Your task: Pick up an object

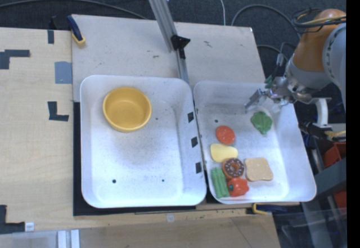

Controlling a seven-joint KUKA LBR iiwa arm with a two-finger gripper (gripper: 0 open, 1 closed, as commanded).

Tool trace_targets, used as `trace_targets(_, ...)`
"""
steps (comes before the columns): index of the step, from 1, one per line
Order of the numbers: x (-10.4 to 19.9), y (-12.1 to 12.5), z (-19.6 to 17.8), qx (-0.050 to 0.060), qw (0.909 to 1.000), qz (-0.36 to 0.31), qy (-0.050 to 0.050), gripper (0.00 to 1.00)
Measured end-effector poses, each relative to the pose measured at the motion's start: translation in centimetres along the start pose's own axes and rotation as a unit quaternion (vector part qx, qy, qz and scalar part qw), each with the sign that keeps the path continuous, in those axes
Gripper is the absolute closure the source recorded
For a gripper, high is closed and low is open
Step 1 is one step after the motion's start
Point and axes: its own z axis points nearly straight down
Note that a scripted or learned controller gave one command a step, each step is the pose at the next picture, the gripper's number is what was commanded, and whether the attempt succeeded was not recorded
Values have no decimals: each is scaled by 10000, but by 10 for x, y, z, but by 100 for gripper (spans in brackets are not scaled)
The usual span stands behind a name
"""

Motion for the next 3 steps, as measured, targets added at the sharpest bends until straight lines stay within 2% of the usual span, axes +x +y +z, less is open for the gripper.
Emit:
trace_targets(1, 0, 1, 51, -55, 10000, -1, -28, 0)
trace_targets(2, 1, 1, 40, -42, 10000, -7, -16, 100)
trace_targets(3, 5, -4, -21, -64, 10000, 4, -10, 100)
